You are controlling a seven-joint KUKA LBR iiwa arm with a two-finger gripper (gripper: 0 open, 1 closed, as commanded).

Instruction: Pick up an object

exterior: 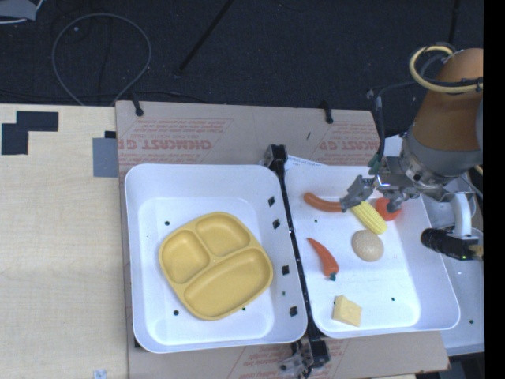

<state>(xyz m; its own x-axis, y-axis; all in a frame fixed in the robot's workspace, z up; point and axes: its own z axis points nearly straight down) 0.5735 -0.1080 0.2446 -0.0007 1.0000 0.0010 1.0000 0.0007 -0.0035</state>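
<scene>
- Your grey arm with its orange band (451, 93) reaches in from the right, its two-finger gripper (377, 198) spread wide above the far end of the right white bin (442, 306), nothing held between its fingers.
- Just below that gripper lies the yellow plastic corn cob (369, 217), tilted on a diagonal, with a small red piece (388, 208) touching its right side.
- To the left, you see an orange sausage-shaped toy (321, 203) whose right end meets the gripper's left finger.
- A round beige ball (367, 245) sits just beside the corn's lower end; a red chilli pepper (323, 257) lies near the bin's middle.
- A pale yellow cheese wedge (347, 311) rests near the front wall, well apart from the others.
- In the left white bin (150, 204), you find a yellow three-compartment plastic plate (215, 264).
</scene>
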